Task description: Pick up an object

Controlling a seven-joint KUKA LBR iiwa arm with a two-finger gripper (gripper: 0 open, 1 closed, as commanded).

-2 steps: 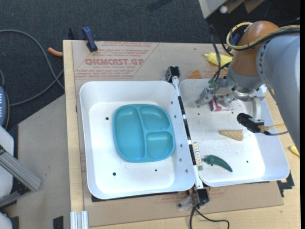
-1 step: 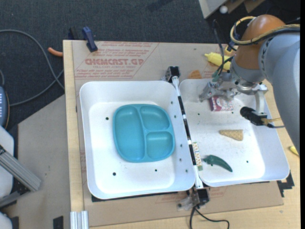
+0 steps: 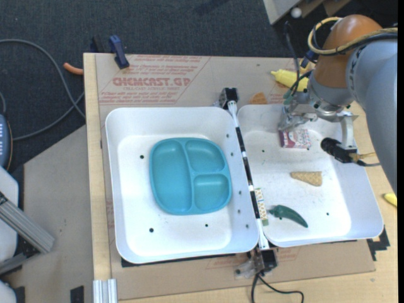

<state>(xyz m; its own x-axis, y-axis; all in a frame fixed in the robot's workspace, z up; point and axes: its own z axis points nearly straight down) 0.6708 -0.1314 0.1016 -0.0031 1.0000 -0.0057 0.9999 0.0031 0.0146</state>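
Observation:
My gripper (image 3: 293, 122) is low over the far part of the right bin (image 3: 360, 188), right above a small pink and white packet (image 3: 295, 138) lying on the bin floor. Whether the gripper touches the packet cannot be made out. A tan wedge-shaped piece (image 3: 307, 178) lies nearer the middle of the same bin. Near the bin's front left lies a dark green pepper (image 3: 288, 214).
The left bin (image 3: 126, 226) holds a teal divided plate (image 3: 190, 175). Outside the bins, on the bench's far side, are a yellow object (image 3: 285, 77), a small orange bit (image 3: 259, 98) and a blue clamp (image 3: 118, 50). The arm's grey body (image 3: 379, 87) reaches over the right bin's far right corner.

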